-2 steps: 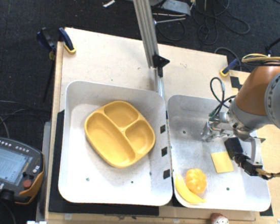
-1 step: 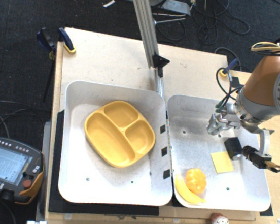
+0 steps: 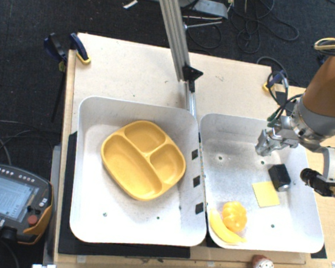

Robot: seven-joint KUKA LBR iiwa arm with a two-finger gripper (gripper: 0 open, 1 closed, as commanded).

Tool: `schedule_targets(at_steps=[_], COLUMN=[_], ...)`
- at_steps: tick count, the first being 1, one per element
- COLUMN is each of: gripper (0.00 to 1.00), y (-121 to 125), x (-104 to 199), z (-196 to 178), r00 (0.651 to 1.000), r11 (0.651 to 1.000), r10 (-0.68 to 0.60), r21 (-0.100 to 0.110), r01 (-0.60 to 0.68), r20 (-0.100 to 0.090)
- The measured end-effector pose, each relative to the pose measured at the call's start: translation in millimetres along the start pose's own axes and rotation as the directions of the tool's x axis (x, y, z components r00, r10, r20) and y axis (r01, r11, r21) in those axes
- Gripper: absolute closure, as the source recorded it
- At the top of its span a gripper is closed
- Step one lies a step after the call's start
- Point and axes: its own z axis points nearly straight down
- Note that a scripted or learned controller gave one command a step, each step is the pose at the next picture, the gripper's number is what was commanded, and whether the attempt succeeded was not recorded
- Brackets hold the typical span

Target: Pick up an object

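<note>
objects in right bin: black block, yellow square, orange ball on banana | gripper above bin's far part, apart from block, grip state cannot be told | left bin: yellow divided plate

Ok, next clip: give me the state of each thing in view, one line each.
Gripper: above the right bin's far end, holding nothing visible.
Yellow divided plate: upright in the left bin.
Black block: lying in the right bin.
Yellow flat square: lying flat beside the block.
Banana: at the near rim, an orange-yellow round fruit against it.
Speckled ball: on the bench, outside the bins.
</note>
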Motion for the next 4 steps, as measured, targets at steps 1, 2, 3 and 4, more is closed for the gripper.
schedule_targets(at_steps=[1,2,3,4], gripper=[1.0,1.0,1.0,1.0], y=[1.9,5.6,-0.4,-0.9], x=[-0.1,54.0,108.0,162.4], z=[-53.7,-42.2,-31.9,-36.7], r00=[1.0,1.0,1.0,1.0], r11=[1.0,1.0,1.0,1.0], r10=[-0.001,-0.006,-0.006,-0.006], r21=[-0.002,0.005,0.007,0.005], r01=[0.001,0.006,0.006,0.006], r20=[0.001,-0.002,-0.003,-0.003])
